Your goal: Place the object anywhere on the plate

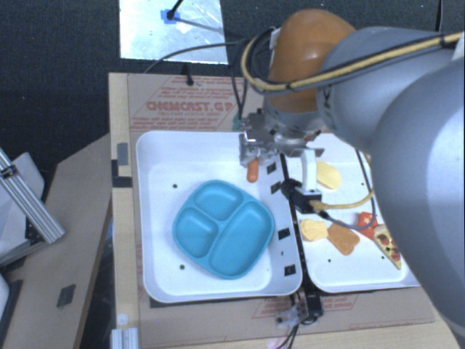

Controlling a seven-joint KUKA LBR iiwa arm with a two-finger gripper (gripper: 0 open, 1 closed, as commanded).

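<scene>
A blue plate (224,227) with three compartments lies in the left white bin (156,195), towards its front. My gripper (253,163) hangs over the back right part of that bin, above and behind the plate's far rim. A small orange sausage-shaped piece (252,173) pokes down from between its fingers, and the gripper is shut on it. The piece is off the bin floor and just beyond the plate's edge. The wrist hides the upper part of the fingers.
The right bin (363,278) holds toy foods: a pale yellow piece (328,175), a yellow round (314,229), a brown piece (343,238), a red bit (365,220) and a pizza slice (389,246). The bins' shared wall (290,217) carries black tape marks. My arm covers the right bin's back.
</scene>
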